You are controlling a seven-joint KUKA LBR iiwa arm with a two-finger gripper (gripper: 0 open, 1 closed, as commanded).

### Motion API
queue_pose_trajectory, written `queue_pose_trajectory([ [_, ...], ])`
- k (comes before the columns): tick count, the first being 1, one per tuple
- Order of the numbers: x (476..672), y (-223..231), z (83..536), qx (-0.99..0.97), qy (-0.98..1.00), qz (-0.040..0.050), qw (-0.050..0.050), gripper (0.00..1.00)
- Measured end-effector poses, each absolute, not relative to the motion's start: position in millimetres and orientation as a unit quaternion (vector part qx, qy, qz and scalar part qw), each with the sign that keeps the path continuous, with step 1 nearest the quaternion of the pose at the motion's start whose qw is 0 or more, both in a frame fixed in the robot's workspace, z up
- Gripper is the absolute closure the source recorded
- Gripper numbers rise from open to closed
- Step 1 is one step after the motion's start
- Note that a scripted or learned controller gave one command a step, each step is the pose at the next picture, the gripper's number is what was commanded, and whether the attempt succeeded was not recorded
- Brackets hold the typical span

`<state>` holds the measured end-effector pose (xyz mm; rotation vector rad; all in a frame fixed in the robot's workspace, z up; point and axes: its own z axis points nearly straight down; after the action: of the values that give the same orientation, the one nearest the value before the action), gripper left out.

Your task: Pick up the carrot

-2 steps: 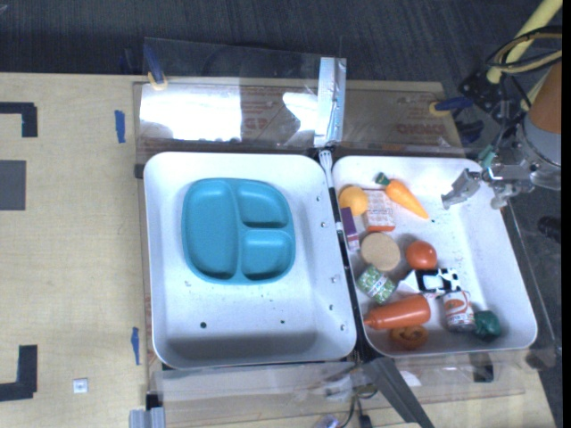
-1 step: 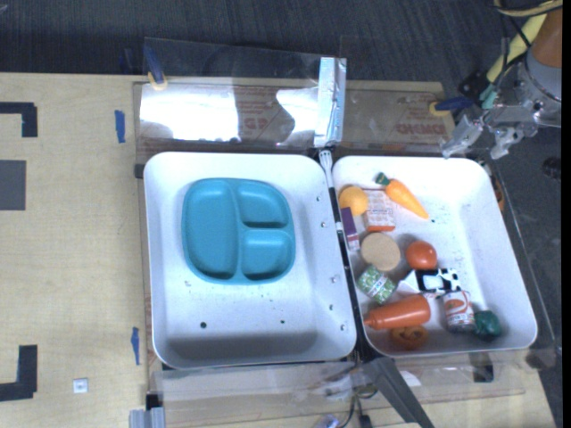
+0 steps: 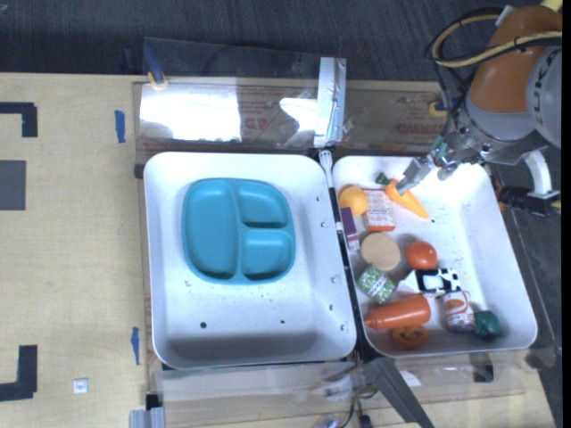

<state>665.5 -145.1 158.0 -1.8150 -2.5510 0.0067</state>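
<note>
- One carrot lies near the right bin's far wall, the gripper touching it.
- I can't tell its opening.
- I judge it light, stiff, slippery; I'd grip mid-body.

Bright, even overhead light. Strong glare whitens the plastic sheet behind the bins, and the right bin's far corner is washed out. Focus is slightly soft throughout; shadows are faint.

No text or labels are legible.
</note>
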Motion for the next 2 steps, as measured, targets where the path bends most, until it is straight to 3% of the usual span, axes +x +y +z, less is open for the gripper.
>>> queue_pose_trajectory([
  [1, 646.0, -126.3, 99.5, -0.546, -0.838, -0.0024, -0.006, 0.0],
  [2, 646.0, -124.6, 106.8, -0.546, -0.838, -0.0034, -0.003, 1.0],
])
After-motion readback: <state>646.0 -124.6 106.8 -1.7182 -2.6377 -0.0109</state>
